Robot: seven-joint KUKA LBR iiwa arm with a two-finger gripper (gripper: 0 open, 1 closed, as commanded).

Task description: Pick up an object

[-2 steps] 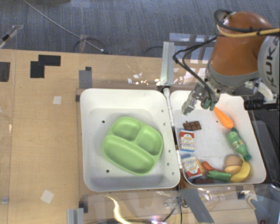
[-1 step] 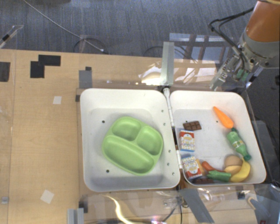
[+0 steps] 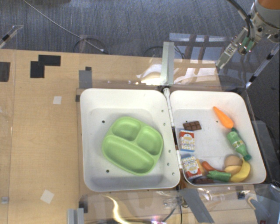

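Desk (image 3: 39,144) of pale wood carries two shallow white bins side by side, w/ a few small grey and black patches on its left part.

Nearest, in the right bin (image 3: 245,105), near-right corner: a yellow banana (image 3: 242,172) curled against the rim, a tan egg-like item (image 3: 233,161) touching it on the far side, a dark green veg (image 3: 218,175) and a red-orange piece (image 3: 207,166) just left of that. Near-left of the same bin: two small printed cartons (image 3: 189,161), one behind the other, along the divider. A green bottle (image 3: 237,144) lies tilted by the right wall, cap toward the near side. A bit farther, a small brown chocolate bar (image 3: 191,126) lies flat, approx mid-bin toward the left. Farthest in this bin, an orange carrot (image 3: 223,117) lies on a diagonal, well apart from the bar.

Left bin (image 3: 89,109) holds a light green divided plate (image 3: 132,145), three compartments, sitting roughly centred, slightly rotated.

Beyond the bins, clear panels and grey brackets stand at the far rim.

Far right corner: the gripper (image 3: 228,54) hangs above and beyond the right bin, well apart from all objs, w/ nothing visible in it. Whether the fingers are apart or together: can't tell, too small and slanted. Orange band of the arm (image 3: 267,6) shows at the top edge.
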